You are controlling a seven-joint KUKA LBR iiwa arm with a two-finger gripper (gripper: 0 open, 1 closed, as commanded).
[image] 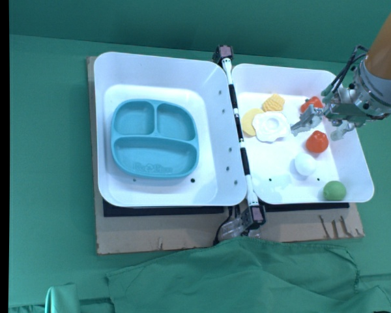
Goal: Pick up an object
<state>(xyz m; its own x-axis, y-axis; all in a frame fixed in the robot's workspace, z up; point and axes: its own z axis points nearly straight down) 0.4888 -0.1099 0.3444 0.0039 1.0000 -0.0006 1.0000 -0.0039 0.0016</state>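
The tool (320, 124) hangs over the right bin (352, 168), fingers apart and gripping nothing, just above the red toy (317, 141). Raised lettering on the blue divided plate (155, 137) is too small to read.

Arm (388, 51) cut off at right edge; red piece (313, 102) half hidden behind gripper (320, 121).

One fixed camera, high above the bench, looking down at a slant.

It stands far enough back to take in both white bins whole: the right bin (352, 168) lies under the pincer (320, 124), the left bin (111, 77) well off to its left, with green cloth (234, 272) below on the near side.
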